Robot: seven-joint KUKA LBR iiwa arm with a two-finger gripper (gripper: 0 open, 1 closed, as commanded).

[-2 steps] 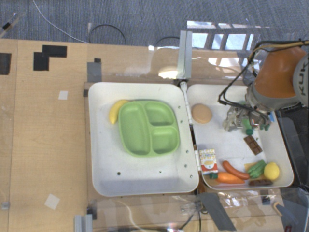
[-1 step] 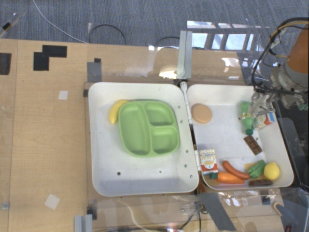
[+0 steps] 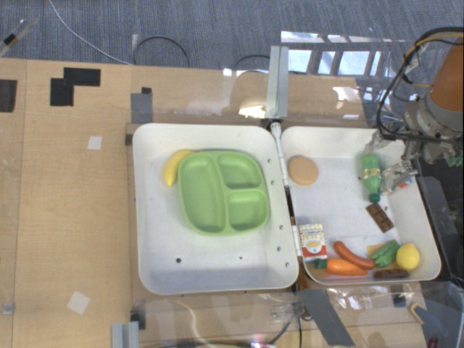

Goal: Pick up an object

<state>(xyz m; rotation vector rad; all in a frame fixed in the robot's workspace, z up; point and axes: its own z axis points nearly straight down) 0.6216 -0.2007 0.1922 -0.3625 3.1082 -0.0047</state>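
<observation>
Nothing is being carried yet, as far as the view shows. The gripper (image 3: 397, 174) is hanging low over the far right part of the right bin (image 3: 330, 162), with the green bottle (image 3: 370, 174) lying just to its left. Its metal fingers are blurring into the cables and the bin wall, so I cannot tell whether they are spread or closed, or whether they are touching the bottle. The pick itself looks to be still ahead.

The likeliest target is that green bottle, lying lengthwise toward the far right wall. Other candidates are sitting in the same bin: a tan round bun (image 3: 302, 170) far left, a brown chocolate bar (image 3: 379, 217) just near of the bottle, a small juice carton (image 3: 312, 239), a sausage (image 3: 353, 255) over a carrot (image 3: 345, 267), a leafy green vegetable (image 3: 385, 252) and a lemon (image 3: 408, 256) crowding the near right corner.

The bin's middle is lying open, giving room for a straight lift. The right wall is standing close beside the arm, so sideways room there is looking tight. The left bin (image 3: 156, 252) is holding a green divided plate (image 3: 222, 192) with a banana (image 3: 173, 165) tucked at its far left edge.
</observation>
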